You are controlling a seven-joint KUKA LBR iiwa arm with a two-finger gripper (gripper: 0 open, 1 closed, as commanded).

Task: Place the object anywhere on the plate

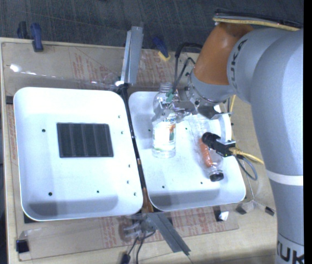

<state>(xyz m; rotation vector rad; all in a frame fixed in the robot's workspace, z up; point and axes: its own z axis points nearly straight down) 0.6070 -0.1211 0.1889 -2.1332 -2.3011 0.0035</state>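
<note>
A clear plastic bottle [164, 132] with a white and orange label stands upright in the right bin [189, 199], near its back left. My gripper [171, 103] reaches in from the right and is shut on the bottle's upper part, just below the cap. The dark grey ribbed plate [84, 139] lies flat in the middle of the left bin [35, 202], well to the left of the gripper and across the bins' shared wall.
A second small bottle [209, 155] with orange contents and a black cap lies on its side at the right of the right bin, under my wrist. A metal bar [132, 54] stands behind the divide between the bins. Cables hang beside the right bin.
</note>
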